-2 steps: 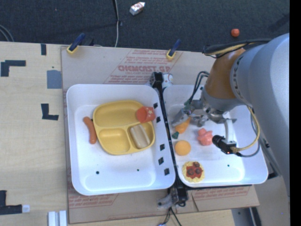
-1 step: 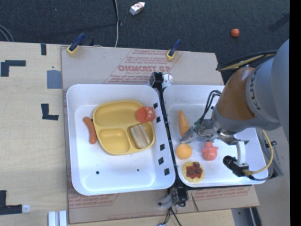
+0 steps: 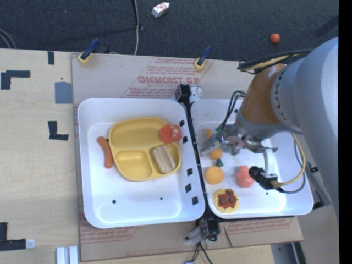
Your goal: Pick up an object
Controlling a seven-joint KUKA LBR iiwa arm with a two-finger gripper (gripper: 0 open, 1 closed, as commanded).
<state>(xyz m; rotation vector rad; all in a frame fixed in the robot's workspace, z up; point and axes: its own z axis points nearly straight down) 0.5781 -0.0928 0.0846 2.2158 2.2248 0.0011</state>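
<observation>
My gripper (image 3: pixel 213 144) reaches down into the upper left part of the right bin (image 3: pixel 297 205), beneath the grey arm with its orange band (image 3: pixel 263 95). A small orange piece (image 3: pixel 216 154) lies directly under the gripper tips, with a small green bit (image 3: pixel 220 162) just below it. Whether the gripper touches the orange piece I cannot tell. Nearer the front of this bin lie an orange ball (image 3: pixel 214 175), a pink toy (image 3: pixel 244 176) and a round pizza-like toy (image 3: pixel 226 200).
The left bin (image 3: pixel 93 202) holds a yellow compartment tray (image 3: pixel 127 139) with a red toy (image 3: pixel 170 132) and a bread slice (image 3: pixel 163 159). An orange sausage (image 3: pixel 105 151) lies beside the tray. A black divider strip (image 3: pixel 191 147) separates the bins. A black cable (image 3: pixel 291 180) loops near the pink toy.
</observation>
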